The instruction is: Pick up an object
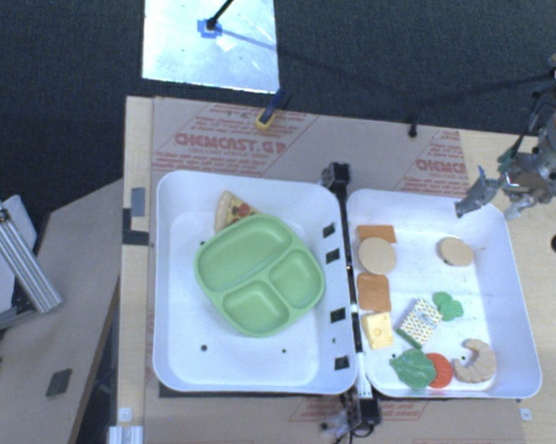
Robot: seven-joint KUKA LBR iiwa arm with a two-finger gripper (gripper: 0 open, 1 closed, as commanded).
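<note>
Glossy white bins (250,379) hold a smooth green tray (259,273); jaws (494,197) (parted) grip nothing.

A pale green three-compartment plastic plate (258,286) sits in the white left bin (181,351). The white right bin (517,306) holds an orange square slice (373,292), a yellow cheese cube (378,330), a round tan cookie (456,252), a green-and-white checked block (420,322) and a red disc (441,371).

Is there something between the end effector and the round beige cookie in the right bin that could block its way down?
Nothing visible. The end effector hangs open over the right bin's far corner; the round beige cookie lies alone, bare floor around it.
</note>
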